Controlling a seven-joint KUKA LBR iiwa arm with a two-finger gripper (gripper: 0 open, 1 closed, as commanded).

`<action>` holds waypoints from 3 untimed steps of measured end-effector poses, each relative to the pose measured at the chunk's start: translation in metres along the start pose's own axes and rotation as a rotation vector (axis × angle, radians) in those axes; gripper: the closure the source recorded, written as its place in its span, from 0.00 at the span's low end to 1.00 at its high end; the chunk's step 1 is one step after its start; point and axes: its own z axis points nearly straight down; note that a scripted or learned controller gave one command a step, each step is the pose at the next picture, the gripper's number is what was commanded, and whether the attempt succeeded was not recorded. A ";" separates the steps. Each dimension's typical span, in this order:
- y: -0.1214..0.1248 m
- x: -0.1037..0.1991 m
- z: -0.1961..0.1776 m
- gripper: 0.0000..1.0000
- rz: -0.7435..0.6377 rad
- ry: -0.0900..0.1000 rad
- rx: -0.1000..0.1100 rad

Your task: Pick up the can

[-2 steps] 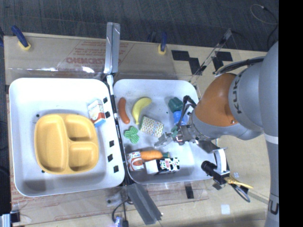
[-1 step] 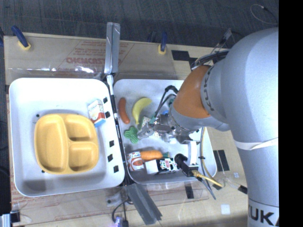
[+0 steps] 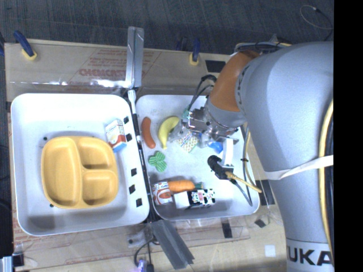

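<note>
The can (image 3: 162, 192), red and white, lies on its side at the front left of the right bin (image 3: 238, 200), touching the left end of a carrot (image 3: 181, 185). My gripper (image 3: 191, 127) hangs over the middle of the right bin, well behind the can and to its right. It is right above a small speckled packet (image 3: 186, 143), beside a banana (image 3: 166, 130). The grey wrist with its orange band (image 3: 227, 89) covers the bin's back right part.
The right bin also holds a red sausage (image 3: 148, 132), a green leafy toy (image 3: 158, 161), a cow-patterned carton (image 3: 201, 198) and a blue item (image 3: 215, 147). In the left bin (image 3: 28, 208) sit a yellow divided plate (image 3: 80, 170) and a small carton (image 3: 115, 134).
</note>
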 end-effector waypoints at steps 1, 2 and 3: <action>-0.053 0.010 0.001 0.00 0.199 0.000 0.003; -0.028 0.003 0.000 0.00 0.172 0.000 0.000; -0.029 0.004 -0.009 1.00 0.164 0.001 0.004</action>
